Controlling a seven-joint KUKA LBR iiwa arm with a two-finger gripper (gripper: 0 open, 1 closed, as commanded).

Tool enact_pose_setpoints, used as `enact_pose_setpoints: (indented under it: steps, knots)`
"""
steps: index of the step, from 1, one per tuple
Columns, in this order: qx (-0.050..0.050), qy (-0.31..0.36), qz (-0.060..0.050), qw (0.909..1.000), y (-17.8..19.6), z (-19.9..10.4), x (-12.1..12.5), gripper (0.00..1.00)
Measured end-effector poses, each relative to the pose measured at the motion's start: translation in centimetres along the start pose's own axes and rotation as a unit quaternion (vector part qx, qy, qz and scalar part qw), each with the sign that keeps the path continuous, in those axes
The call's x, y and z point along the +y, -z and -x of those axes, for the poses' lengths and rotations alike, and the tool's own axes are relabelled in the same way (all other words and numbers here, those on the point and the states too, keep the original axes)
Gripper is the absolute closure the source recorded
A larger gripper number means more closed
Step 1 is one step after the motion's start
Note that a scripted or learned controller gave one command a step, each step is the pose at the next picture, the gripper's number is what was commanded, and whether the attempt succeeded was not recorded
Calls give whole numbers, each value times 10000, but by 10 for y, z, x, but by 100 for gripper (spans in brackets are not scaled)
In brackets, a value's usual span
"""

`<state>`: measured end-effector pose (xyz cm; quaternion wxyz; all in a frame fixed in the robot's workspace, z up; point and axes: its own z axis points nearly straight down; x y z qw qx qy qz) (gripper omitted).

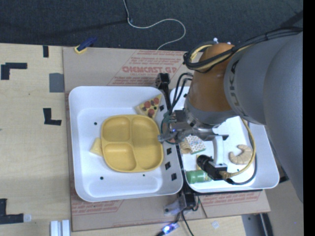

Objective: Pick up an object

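Note:
My gripper point(182, 137) hangs low over the left edge of the right bin point(268, 173), just beside the divider between the bins. Right under it lies a pale, speckled flat piece point(193, 144), partly hidden by the wrist. A tan croissant point(241, 154) rests further right in the same bin. A green object point(197, 176) lies near that bin's front edge, half covered by the robot's own hardware. In the left bin point(78, 132) sits a yellow divided plate point(132, 144), with a pizza slice point(150, 106) behind it.
A yellow flat piece point(95, 146) pokes out from under the plate's left side. The arm's orange band and grey body cover the back of the right bin. Cardboard point(147, 65) lies under both bins.

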<state>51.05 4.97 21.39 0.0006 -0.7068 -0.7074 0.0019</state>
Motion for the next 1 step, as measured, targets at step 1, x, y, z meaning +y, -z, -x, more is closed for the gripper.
enact_pose_setpoints:
  steps: [1]
  knots:
    - [11, 4, 8, 10000, 17, -4, 5, 100]
